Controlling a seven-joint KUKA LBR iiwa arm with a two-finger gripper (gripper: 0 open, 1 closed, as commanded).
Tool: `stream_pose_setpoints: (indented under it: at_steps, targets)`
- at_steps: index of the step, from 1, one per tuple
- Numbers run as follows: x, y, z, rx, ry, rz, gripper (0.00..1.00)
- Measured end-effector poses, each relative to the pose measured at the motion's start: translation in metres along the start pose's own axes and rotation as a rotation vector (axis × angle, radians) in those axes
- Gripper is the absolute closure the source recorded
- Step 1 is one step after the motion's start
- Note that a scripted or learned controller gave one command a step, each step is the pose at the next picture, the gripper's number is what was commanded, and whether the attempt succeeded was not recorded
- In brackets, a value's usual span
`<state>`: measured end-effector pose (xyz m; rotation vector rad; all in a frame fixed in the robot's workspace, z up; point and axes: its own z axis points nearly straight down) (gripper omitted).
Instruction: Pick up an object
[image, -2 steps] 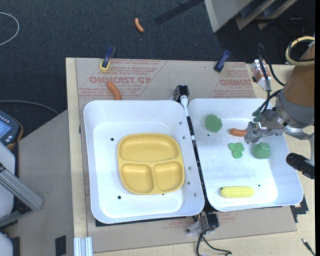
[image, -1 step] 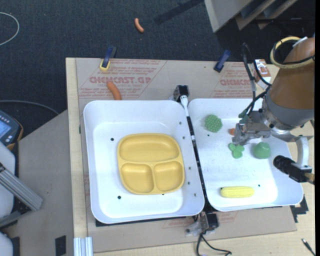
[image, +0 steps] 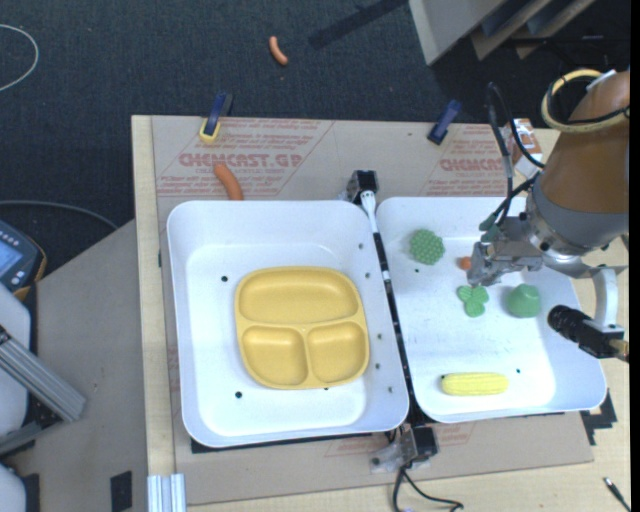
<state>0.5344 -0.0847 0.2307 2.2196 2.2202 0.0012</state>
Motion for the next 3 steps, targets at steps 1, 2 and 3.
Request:
stream_pose_setpoints:
  at_steps: [1, 2, 3]
  targets:
    - [0.005, -0.006, 0.017, 0.005, 0.002, 0.001, 1.0]
    - [0.013, -0.012, 0.003, 0.0, 0.001, -0.001, 1.0]
    - [0.013, -0.009, 0.001, 0.0, 0.0, -0.001, 1.0]
